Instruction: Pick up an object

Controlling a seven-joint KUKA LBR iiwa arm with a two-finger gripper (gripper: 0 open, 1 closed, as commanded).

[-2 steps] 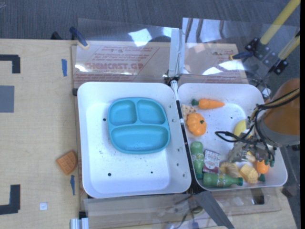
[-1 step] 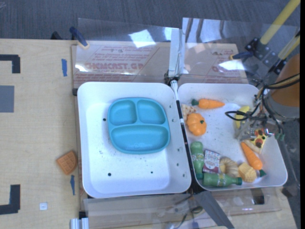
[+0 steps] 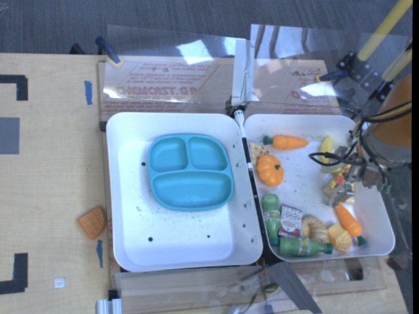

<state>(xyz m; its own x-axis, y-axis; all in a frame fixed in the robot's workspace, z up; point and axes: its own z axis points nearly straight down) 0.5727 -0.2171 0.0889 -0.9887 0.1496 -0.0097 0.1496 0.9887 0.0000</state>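
My gripper [image 3: 338, 187] hangs low over the right side of the right bin [image 3: 308, 182], under the orange-banded wrist. Just below it lies an orange carrot [image 3: 349, 220] with green tips. A small yellow and red piece [image 3: 336, 171] lies right at the gripper, and I cannot tell whether it is held. Farther left in the bin are a second carrot [image 3: 286, 142], an orange pumpkin [image 3: 270, 170] and a yellow fruit [image 3: 326, 148]. Along the front edge sit a green bottle [image 3: 304, 246], a corn piece [image 3: 338, 236] and a small printed packet [image 3: 290, 220].
The left bin [image 3: 131, 227] bears a blue divided plate [image 3: 190, 172]. A brown waffle piece [image 3: 92, 222] lies on the wooden bench left of the bins. Clear plastic sheets stand behind both bins. Cables hang beside the wrist at the right bin's far right wall.
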